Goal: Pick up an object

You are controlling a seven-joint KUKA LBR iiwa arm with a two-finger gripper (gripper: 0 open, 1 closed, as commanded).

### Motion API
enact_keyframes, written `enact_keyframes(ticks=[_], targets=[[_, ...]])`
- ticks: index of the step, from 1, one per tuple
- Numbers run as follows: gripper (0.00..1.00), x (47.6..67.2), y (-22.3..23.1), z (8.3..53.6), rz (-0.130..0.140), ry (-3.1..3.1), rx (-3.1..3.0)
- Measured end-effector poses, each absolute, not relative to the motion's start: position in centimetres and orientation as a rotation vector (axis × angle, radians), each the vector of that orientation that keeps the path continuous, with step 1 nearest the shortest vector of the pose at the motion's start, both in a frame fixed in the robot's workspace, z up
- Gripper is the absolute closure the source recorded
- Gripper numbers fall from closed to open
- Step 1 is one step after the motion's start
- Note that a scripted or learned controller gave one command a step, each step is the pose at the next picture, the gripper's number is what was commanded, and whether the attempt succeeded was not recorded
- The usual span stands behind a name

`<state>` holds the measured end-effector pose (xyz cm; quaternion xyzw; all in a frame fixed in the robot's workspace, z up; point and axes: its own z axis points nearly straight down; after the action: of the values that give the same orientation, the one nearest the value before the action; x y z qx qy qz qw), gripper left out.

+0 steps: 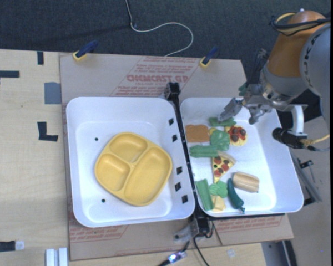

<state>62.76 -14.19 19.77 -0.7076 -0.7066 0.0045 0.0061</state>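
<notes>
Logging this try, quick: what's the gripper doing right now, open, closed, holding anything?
Gripper: open, holding nothing, over the far end of the right bin above the toy food.

bins under my end effector: 2, left bin (80,148), right bin (277,170) | yellow divided plate (133,168): 1, in left bin | toy food in right bin: 1 toast slice (197,132), 2 pizza slices (237,134) (221,164), 1 bread roll (246,182), several green vegetable pieces, exact count unclear

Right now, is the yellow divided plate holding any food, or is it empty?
Empty. The yellow divided plate lies in the left bin, compartments bare; the toy food is in the right bin.
</notes>
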Motion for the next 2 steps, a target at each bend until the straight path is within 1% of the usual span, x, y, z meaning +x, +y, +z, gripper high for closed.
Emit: enact_keyframes(ticks=[1, 2], targets=[[0.00, 63.1, -14.2, 20.5, 0.002, -2.222, -2.219], [0.00, 63.3, -14.8, 15.8, 0.007, -2.220, -2.218]])
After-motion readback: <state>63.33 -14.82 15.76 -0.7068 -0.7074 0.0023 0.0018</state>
